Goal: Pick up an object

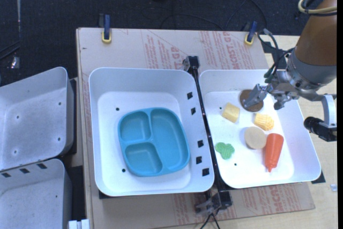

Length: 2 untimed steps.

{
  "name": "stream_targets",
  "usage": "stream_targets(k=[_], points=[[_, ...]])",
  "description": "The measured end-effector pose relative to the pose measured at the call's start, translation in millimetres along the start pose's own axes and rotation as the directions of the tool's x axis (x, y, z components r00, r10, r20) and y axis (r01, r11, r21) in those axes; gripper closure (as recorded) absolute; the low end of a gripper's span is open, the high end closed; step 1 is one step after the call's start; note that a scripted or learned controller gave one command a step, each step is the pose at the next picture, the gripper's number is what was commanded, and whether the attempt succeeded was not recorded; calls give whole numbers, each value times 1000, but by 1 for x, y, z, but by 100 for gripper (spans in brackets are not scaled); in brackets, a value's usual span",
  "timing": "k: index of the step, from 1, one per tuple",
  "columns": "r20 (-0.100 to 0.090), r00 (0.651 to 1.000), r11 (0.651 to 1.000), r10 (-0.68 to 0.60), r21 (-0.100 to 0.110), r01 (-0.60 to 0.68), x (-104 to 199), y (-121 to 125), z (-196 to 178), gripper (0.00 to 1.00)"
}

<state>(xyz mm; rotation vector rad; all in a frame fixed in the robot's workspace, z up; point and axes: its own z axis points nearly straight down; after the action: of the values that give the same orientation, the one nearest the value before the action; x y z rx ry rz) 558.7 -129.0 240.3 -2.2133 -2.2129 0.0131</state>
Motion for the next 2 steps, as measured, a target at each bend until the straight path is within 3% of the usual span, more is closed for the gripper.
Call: stream_targets(k=[1,2], points=[[1,1000,1000,-2,-8,2,0,2,-4,0],[1,1000,1000,1,-4,-1,-7,2,45,0]])
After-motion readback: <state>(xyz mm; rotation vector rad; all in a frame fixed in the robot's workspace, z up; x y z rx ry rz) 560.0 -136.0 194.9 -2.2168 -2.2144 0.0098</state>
